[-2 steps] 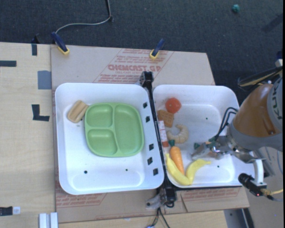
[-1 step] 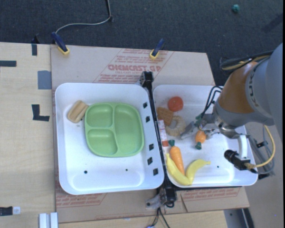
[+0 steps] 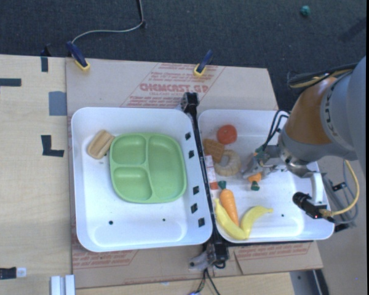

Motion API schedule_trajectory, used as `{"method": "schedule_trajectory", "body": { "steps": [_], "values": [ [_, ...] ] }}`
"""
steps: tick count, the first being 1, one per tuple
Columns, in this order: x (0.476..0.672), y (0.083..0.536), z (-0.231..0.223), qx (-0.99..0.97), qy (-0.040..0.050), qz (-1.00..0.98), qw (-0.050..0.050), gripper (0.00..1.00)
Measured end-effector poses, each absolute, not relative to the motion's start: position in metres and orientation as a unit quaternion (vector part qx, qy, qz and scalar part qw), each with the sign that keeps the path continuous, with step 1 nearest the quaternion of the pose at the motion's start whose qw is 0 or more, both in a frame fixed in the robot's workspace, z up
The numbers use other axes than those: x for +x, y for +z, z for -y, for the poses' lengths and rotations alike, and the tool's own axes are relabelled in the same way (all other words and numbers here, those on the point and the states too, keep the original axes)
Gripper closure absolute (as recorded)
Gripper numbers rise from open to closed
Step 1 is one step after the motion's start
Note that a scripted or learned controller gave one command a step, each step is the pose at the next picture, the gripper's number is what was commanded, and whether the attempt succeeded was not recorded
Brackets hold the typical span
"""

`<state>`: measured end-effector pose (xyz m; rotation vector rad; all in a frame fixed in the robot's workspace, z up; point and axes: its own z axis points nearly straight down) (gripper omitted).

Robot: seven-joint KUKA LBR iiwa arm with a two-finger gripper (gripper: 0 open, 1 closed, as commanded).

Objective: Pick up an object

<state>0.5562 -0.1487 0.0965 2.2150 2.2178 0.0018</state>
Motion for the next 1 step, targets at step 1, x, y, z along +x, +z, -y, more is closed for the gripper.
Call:
{"method": "schedule_trajectory", "body": {
  "steps": [1],
  "values": [
    [0.6096, 0.1845, 0.0909, 0.706, 0.0002, -0.708, 0.000, 1.00]
  ]
}}
